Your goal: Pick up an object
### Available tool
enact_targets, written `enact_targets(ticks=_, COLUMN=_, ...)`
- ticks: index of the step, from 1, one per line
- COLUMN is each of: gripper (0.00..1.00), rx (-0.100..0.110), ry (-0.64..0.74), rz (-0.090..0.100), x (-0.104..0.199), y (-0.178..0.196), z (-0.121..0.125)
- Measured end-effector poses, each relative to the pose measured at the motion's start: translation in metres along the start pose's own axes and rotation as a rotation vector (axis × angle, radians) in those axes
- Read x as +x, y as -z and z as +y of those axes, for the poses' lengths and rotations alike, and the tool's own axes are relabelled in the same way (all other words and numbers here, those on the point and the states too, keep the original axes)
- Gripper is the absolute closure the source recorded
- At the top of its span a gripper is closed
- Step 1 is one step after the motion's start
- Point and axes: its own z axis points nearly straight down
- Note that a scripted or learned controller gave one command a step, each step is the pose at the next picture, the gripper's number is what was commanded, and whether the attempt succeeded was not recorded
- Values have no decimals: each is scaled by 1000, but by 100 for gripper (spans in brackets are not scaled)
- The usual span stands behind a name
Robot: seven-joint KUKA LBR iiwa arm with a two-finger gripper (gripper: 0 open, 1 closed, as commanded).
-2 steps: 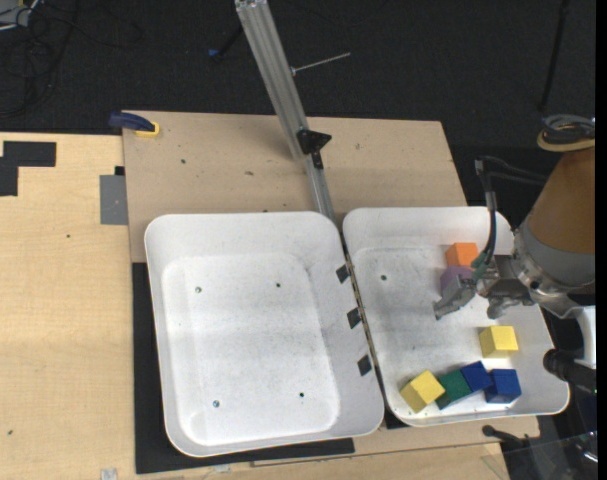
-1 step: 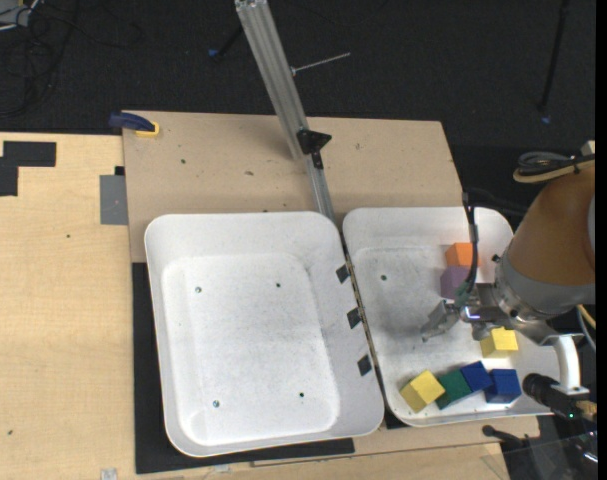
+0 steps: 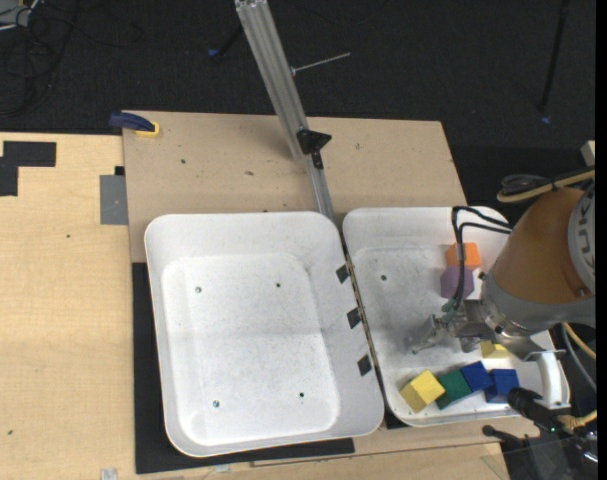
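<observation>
The grey metal two-finger end effector [image 3: 438,330] is low inside the right-hand shallow white plastic bin [image 3: 403,230], reaching in from the right, and whether it is spread or pressed together I cannot tell. Its likely targets lie close by: a yellow block [image 3: 421,390], a green block [image 3: 453,385] and blue blocks [image 3: 488,379] just below it, an orange block [image 3: 461,256] and a purple piece [image 3: 453,281] just above. Nothing shows pinched, so I judge it is lining up a grasp.
</observation>
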Motion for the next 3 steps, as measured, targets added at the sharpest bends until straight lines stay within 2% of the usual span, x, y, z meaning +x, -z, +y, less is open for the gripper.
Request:
enact_targets(ticks=1, gripper=100, rx=-4, ry=-9, rz=-1, x=-2, y=12, z=1)
enact_targets(ticks=2, gripper=100, rx=-11, ry=-8, rz=-3, x=-9, y=56, z=1)
enact_targets(ticks=3, gripper=100, rx=-13, ry=2, rz=-4, x=-12, y=119, z=-2)
